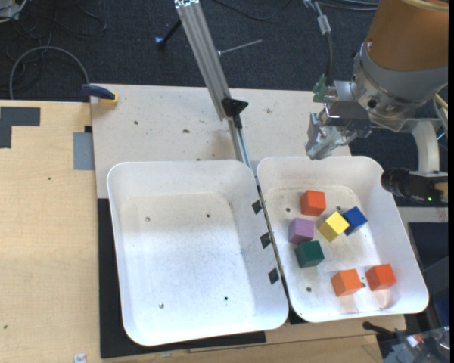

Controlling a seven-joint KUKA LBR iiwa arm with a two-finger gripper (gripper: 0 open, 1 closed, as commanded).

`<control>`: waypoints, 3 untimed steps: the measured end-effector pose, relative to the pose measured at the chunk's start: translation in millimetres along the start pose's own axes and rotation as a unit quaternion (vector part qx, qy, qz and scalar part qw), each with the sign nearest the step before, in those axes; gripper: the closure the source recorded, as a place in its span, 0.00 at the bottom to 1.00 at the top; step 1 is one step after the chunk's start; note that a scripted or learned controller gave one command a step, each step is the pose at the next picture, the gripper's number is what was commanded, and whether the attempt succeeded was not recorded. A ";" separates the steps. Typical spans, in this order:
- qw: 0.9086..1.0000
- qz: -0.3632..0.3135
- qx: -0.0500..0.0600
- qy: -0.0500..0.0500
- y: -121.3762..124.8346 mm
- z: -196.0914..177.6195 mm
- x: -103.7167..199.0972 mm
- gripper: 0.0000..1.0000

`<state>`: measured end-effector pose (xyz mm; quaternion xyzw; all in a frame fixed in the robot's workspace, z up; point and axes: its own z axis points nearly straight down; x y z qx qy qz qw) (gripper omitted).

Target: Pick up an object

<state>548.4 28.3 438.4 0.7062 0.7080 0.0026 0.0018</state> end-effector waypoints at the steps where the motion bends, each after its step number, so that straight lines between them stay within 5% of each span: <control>1: 1.000 0.001 0.008 -0.001 -3.6 111.5 2.3 1.00; 2: 1.000 0.000 0.002 0.000 -33.0 59.7 12.2 1.00; 3: 1.000 0.000 0.006 -0.001 -24.4 75.5 34.2 1.00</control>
